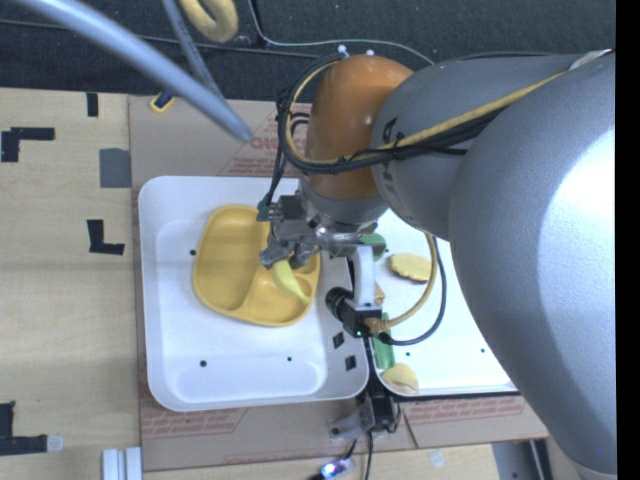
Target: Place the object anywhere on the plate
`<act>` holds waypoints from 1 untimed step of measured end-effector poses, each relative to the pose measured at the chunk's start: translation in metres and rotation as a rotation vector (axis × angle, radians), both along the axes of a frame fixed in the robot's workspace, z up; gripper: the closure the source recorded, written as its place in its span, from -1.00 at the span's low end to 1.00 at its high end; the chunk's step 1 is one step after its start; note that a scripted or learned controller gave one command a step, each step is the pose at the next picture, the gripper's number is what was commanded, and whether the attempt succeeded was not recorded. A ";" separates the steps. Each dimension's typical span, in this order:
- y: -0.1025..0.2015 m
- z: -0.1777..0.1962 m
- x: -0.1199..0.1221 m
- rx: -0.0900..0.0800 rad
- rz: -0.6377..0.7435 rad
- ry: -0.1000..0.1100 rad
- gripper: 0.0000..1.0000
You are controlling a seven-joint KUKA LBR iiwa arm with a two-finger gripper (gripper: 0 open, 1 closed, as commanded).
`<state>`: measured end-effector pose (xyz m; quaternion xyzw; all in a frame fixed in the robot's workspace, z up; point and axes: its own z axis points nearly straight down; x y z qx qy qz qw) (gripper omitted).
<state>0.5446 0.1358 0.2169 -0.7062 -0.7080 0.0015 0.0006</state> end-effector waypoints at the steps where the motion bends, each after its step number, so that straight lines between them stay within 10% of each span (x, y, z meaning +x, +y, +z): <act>1: 0.000 0.000 0.000 0.000 -0.001 0.000 -1.00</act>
